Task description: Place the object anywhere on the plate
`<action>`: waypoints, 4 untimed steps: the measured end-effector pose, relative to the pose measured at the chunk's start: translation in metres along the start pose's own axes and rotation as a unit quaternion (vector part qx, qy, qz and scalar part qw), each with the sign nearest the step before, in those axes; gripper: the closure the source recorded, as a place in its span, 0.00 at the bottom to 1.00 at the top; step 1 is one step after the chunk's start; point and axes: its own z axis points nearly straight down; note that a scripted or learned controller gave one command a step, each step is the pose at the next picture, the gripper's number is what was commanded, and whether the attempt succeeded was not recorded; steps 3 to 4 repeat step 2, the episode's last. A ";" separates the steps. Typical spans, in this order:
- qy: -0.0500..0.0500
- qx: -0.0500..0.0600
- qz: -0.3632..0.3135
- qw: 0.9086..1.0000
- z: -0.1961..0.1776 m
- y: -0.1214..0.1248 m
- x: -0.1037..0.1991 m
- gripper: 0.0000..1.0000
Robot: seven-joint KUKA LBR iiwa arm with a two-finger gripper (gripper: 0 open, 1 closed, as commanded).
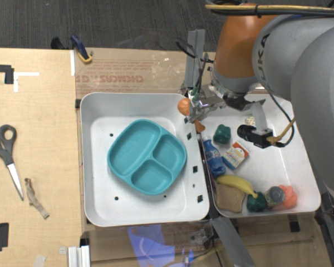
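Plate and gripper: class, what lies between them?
In the camera view, bare white bin floor and the bins' shared rim separate the teal plate from the gripper holding an orange object.

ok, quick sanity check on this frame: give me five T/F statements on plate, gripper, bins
1. The teal plate sits in the left bin. True.
2. Food already lies on the plate. False: all three compartments are bare.
3. The gripper is over the divide between the bins, an orange object at its fingers. True.
4. The banana is in the left bin. False: it lies in the right bin.
5. The scissors lie inside a bin. False: they lie on the bench, left of the bins.
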 end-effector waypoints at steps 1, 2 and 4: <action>0.001 0.000 -0.069 0.998 0.000 -0.049 0.015 1.00; 0.001 0.000 -0.069 0.998 0.000 -0.049 0.015 0.00; 0.001 0.000 -0.069 0.998 0.000 -0.049 0.015 0.00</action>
